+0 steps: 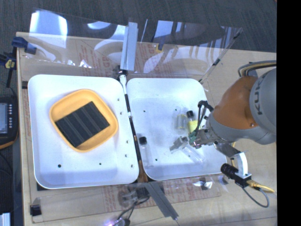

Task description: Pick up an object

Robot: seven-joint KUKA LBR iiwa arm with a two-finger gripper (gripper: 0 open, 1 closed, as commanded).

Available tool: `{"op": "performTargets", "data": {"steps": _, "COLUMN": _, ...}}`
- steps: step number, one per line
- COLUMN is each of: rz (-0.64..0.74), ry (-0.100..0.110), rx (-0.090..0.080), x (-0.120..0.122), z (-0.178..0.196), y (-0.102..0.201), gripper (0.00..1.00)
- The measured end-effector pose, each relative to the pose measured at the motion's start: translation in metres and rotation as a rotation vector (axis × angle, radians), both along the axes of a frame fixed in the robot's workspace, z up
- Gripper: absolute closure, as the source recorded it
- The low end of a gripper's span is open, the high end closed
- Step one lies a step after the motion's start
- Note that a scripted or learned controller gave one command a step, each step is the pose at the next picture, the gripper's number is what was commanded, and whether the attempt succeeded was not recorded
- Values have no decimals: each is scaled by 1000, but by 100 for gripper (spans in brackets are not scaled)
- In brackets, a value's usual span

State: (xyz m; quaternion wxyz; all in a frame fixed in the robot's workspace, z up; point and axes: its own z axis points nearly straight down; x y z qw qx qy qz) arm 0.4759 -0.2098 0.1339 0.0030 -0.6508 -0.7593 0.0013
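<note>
The gripper is being held low in the right bin, near its front right corner; the state of its fingers cannot be told. A yellow-green object is lying beside it. An orange tray is being carried centrally by the left bin.

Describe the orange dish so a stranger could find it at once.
Start at the left white bin, the one farther from the arm. The orange dish lies in its middle, a rounded square turned at an angle. Its orange rim around a dark ribbed panel sets it apart from the tiny items in the right bin.
</note>
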Motion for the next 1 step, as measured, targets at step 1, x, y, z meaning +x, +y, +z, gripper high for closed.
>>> {"op": "performTargets", "data": {"steps": 1, "rz": 93, "ry": -15, "rx": -14, "x": 2, "z": -31, "y": 59, "gripper": 0}}
